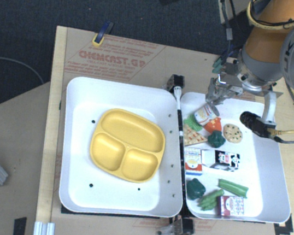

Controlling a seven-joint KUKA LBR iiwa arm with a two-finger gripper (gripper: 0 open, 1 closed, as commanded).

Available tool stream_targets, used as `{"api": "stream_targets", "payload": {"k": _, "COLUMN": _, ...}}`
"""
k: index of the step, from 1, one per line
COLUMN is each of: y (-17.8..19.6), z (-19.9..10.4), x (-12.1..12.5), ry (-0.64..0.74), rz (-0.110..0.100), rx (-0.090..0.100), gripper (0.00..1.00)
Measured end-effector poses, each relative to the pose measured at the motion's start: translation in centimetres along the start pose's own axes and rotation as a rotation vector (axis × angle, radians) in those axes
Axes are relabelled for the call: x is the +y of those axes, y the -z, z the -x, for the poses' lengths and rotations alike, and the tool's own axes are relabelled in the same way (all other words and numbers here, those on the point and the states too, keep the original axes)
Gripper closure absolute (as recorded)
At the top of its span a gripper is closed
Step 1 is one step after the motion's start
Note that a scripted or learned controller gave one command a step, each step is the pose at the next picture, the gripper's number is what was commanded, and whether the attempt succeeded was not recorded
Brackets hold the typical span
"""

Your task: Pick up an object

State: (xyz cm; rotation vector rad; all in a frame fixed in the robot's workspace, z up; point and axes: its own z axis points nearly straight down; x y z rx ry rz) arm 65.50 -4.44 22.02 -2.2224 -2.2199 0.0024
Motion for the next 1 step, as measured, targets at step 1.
{"api": "stream_targets", "payload": {"k": 1, "y": 0.5, "z": -1.37, "x": 0.93, "ry": 0.003, "rz": 0.006, "rx": 0.0, "gripper": 1.0}}
